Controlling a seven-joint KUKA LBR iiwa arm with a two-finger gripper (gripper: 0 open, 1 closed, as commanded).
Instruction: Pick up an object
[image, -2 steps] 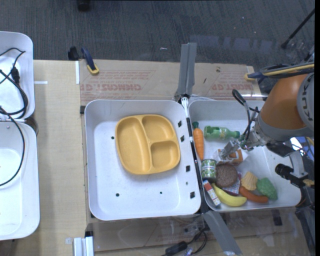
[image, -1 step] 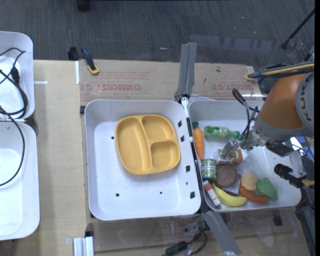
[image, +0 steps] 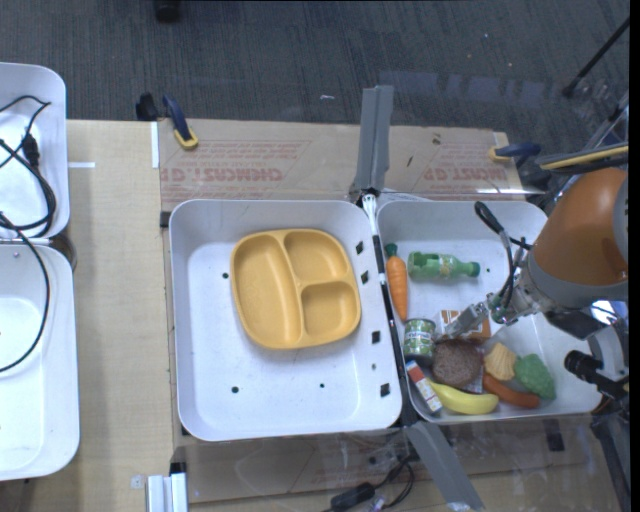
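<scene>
**Mia:** What is in the left bin (image: 200, 330)?

**Ben:** A yellow plate (image: 296, 288) with three parts. It lies flat, a bit above the middle of that bin.

**Mia:** And the right bin (image: 440, 210)?

**Ben:** Lots of toy food. Let's use the carrot (image: 398, 286) as our marker. It lies close to the wall between the two bins, pointing down.

**Mia:** What is next to the carrot?

**Ben:** A green bottle (image: 442, 265) lies on its side, just right of the carrot's top. A small can (image: 419, 336) with a green label stands just below the carrot's tip. Right of the can is a dark brown lump (image: 459, 362), touching it.

**Mia:** And lower than that?

**Ben:** A banana (image: 464, 400) lies along the bottom wall, well below the carrot. Right of the banana are a red sausage (image: 512, 392) and a green bumpy thing (image: 535, 376).

**Mia:** Where is the robot arm (image: 585, 240)?

**Ben:** It comes in over the right side of the desk (image: 110, 250). Its gripper (image: 490, 312) is down in the right bin, right of the carrot and just above the brown lump, by a small orange and white thing (image: 468, 322).

**Mia:** Are the jaws holding something?

**Ben:** I cannot tell. They are too small and blurry to say if they are released or clenched.
</scene>
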